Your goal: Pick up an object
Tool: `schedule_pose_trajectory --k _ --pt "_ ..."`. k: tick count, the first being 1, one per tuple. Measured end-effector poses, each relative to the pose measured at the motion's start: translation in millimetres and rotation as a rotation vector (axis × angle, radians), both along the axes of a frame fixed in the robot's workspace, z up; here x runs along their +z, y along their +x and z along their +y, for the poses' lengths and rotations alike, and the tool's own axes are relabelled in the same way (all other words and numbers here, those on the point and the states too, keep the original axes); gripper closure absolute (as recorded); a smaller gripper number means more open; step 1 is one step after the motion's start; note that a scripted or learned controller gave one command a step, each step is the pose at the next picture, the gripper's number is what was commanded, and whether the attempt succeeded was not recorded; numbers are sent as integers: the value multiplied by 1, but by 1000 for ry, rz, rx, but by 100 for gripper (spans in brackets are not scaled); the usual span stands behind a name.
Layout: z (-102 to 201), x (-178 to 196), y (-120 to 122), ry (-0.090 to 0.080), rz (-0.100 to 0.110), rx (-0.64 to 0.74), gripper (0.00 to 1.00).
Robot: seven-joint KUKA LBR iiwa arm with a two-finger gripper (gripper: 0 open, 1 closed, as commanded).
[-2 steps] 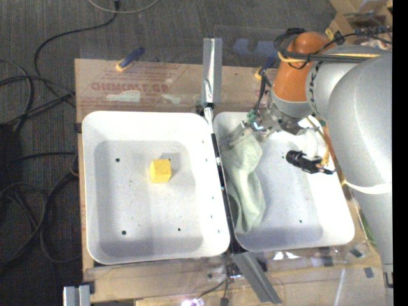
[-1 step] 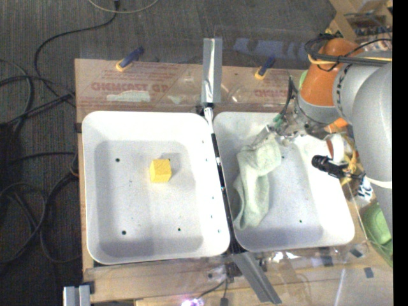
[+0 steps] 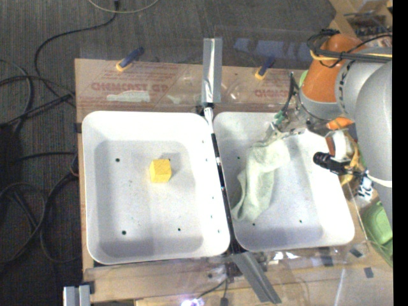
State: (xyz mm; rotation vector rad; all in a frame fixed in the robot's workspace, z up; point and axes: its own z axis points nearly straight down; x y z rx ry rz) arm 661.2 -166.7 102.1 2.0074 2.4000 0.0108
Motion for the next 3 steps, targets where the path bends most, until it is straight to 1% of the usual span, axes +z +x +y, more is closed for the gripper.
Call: schedule_pose_trajectory --k 1,2,3 --pt "53 74 8 3 14 51 100" --pt "53 74 8 3 14 51 0" --pt "-27 125 7 0 14 -139 0"
